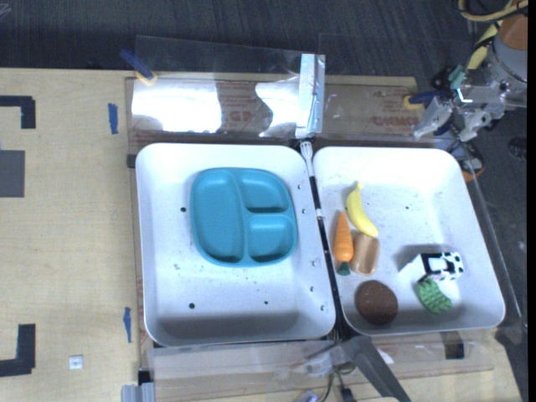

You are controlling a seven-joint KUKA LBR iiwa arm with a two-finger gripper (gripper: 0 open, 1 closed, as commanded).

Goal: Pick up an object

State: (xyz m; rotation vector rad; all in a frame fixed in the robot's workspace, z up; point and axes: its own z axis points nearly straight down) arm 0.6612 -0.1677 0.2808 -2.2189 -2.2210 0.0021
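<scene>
Gripper (pixel 456 115) of the grey arm sits at the view's upper right, past the far rim of the right shallow white bin (pixel 481 216); whether it is clenched or released I cannot tell. Every candidate lies toward the near side and left of it. Nearest is the yellow toy banana (pixel 361 210), long axis running roughly far to near. An orange carrot (pixel 342 237) and tan cylinder (pixel 366 254) lie just beyond it, side by side.
</scene>
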